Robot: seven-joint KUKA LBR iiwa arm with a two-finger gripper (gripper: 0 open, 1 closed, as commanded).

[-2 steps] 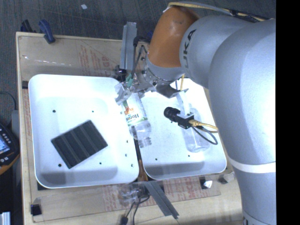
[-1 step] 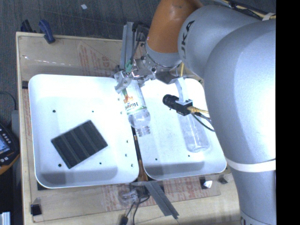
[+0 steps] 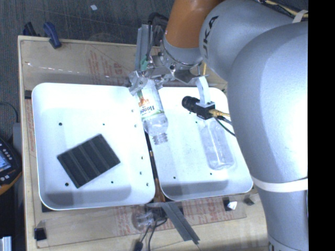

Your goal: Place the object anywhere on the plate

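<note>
A clear plastic bottle [image 3: 152, 113] with a white and red label hangs tilted over the divider between the two bins, cap end lowest. Its upper end sits between the fingers of my gripper [image 3: 140, 81], which is shut on it just under the orange-banded wrist. The plate [image 3: 89, 160] is a dark ribbed rectangle lying flat in the left bin [image 3: 78, 114], toward its front. It lies well to the lower left of the bottle and apart from it.
A second clear bottle [image 3: 216, 145] lies in the right bin [image 3: 183, 163], beside a black fitting [image 3: 191, 104] on the arm. The grey arm covers the right side. A blue clamp [image 3: 52, 34] sits at the bench's back left corner.
</note>
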